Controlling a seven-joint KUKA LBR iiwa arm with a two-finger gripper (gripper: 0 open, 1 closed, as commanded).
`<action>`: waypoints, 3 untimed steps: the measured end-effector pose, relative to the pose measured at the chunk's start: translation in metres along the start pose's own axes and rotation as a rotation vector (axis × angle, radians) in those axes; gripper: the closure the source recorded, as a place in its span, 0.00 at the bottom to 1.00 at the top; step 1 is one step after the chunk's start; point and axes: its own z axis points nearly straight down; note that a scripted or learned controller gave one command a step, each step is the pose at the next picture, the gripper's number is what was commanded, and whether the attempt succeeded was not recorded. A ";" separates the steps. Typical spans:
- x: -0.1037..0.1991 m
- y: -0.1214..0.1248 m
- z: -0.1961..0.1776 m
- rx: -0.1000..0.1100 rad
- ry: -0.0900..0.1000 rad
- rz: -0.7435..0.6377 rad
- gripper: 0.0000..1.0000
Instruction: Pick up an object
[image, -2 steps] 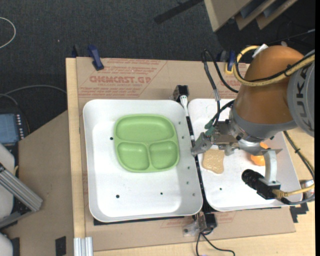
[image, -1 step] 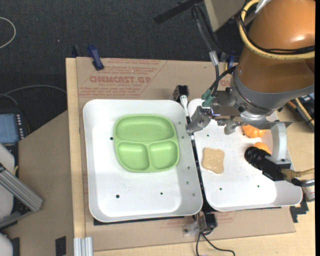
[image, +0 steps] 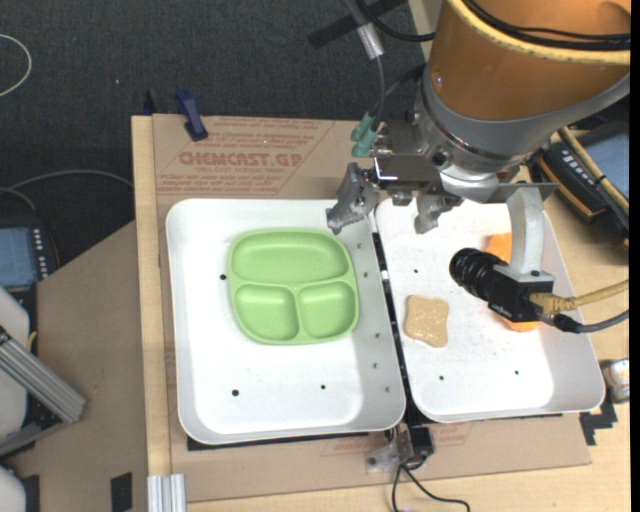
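Glossy plastic tray (image: 292, 285), matt bins (image: 200, 330)

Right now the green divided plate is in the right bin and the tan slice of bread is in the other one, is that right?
Not quite. The camera view shows the green divided plate in the left bin, not the right. The tan slice of bread does lie in the other one, the right bin, near its left wall.
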 end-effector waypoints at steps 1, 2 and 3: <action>0.075 -0.002 0.023 0.016 -0.005 0.000 0.00; 0.080 0.000 0.013 0.009 -0.004 0.008 0.00; 0.056 0.000 -0.017 0.006 -0.004 0.013 0.00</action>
